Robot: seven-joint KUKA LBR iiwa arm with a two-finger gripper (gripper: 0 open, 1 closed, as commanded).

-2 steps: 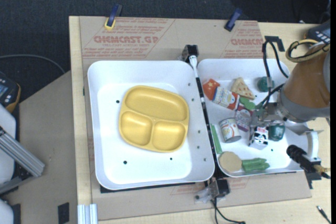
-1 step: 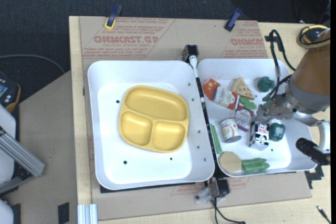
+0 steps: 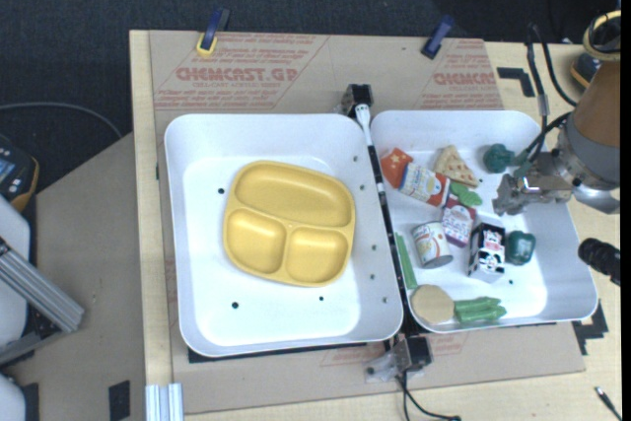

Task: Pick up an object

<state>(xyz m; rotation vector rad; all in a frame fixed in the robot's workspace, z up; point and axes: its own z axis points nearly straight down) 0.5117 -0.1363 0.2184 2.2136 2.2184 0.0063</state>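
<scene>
We see the desk (image 3: 148, 212) covered by a brown printed board, bearing two shallow white plastic bins side by side. The left bin (image 3: 197, 311) holds a yellow three-compartment plastic plate (image 3: 289, 223), lying flat near its middle with its two smaller wells toward the near side.

The right bin (image 3: 567, 296) holds a cluster of small toy objects. Toward the far side lie a red and white carton-shaped toy (image 3: 406, 175) and, just right of it, a tan wedge like a piece of cheese (image 3: 455, 165). A dark green round-ended piece (image 3: 496, 155) sits further right, near the bin's far right corner. In the middle we find a small white cylindrical can with a printed label (image 3: 430, 245), tilted, and beside it a small pink and white packet (image 3: 457, 224). Right of these stands a black and white cow-patterned little carton (image 3: 487, 252), with another dark green round piece (image 3: 520, 247) touching its right side. At the near edge lie a pale beige flat disc (image 3: 431, 305) and a bright green ridged toy vegetable (image 3: 479, 312), just beside each other. A thin green strip (image 3: 403, 259) lies along the bin's left wall.

The grey arm reaches in from the right, and its gripper (image 3: 521, 189) sits over the right part of the right bin, between the two dark green pieces. We cannot tell whether the jaws are apart or together, and we see nothing clamped between them.
</scene>
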